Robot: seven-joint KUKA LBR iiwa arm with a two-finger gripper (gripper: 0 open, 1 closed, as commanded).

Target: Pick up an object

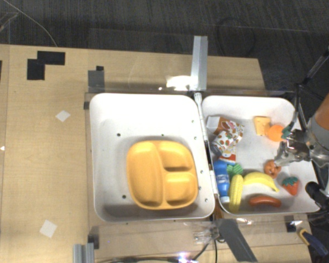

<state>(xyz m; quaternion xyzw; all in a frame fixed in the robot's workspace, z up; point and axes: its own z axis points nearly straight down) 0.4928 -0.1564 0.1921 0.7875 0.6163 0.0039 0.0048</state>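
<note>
**Gripper low at right bin's right side, nothing visibly held**

Landmark is the right bin (247, 104). The arm comes in over its right wall, orange band at the frame edge. The gripper (288, 151) sits low inside the bin near that wall; can't tell whether it is wide or narrow, and no object is visible in it.

Just beside the gripper toward the bin's front is a small orange-red round toy (271, 168). The toy strawberry (290, 185) is in the front right corner. The banana (260, 181) lies along the front, with the red sausage (265, 201) at the front wall and the corn cob (236, 192) toward the front left. A blue bottle (222, 178) runs along the left wall. A patterned packet (228, 135) is back left, a cheese wedge (261, 125) and an orange ball (274, 132) back right.

The left bin (109, 147), touching the right bin's left wall, holds a yellow divided plate (162, 174).
</note>
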